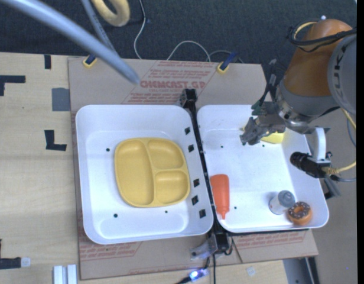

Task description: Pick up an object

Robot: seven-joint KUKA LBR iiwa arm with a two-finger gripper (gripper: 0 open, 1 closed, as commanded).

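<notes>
My gripper [253, 136] hangs low over the back of the right bin [247, 164], its dark fingers pointing down. A yellow object [276, 137] peeks out just right of the fingers, partly hidden by them. An orange carrot-shaped toy [221, 195] lies by the right bin's left wall. A small grey can [280, 202] and a brown sprinkled donut [300, 212] sit in the front right corner. A yellow divided plate [151, 171] rests in the left bin [93, 158].
A black divider [195, 158] runs between the two bins. The bins rest on a cardboard sheet [170, 81]. A grey pole [64, 22] crosses the upper left. Black hoses and a fitting [309, 163] hang beside the wrist at the right.
</notes>
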